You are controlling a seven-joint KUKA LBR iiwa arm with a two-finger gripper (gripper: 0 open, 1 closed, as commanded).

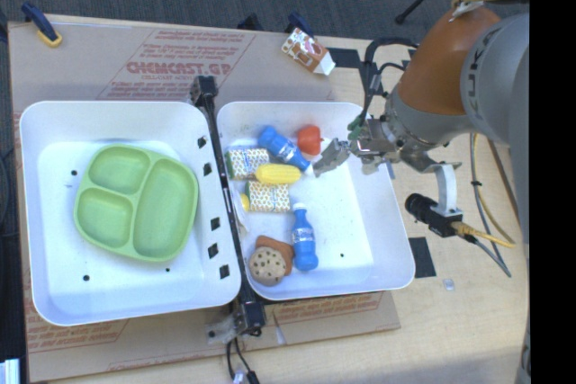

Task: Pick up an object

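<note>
Looking down on the bench, we see the gripper (329, 156) reaching in from the right over the right bin (378, 229), low above its far right part. We cannot tell how its end stands, since the angle and blur hide that. Nothing shows between its tips.

The objects crowd the left half of that bin. Just left of the gripper lie an orange-red ball (309, 138) and a blue bottle (281, 146) by the far wall, the bottle lying slantwise. Nearer us from these sits a yellow banana-shaped toy (278, 174), flanked by two checkered packets: one (245, 161) on its far left, another (270, 198) just on its near side. A second blue bottle with a white label (303, 240) lies closer to the near wall, and beside it on the left a brown cookie-like piece (268, 262). The ball and the first bottle stand closest to the gripper, in front of the rest.

The left bin (45, 283) holds a green divided plate (137, 203). Beyond the bins, on the cardboard sheet (171, 63), a small red and white carton (307, 51) lies alone.
</note>
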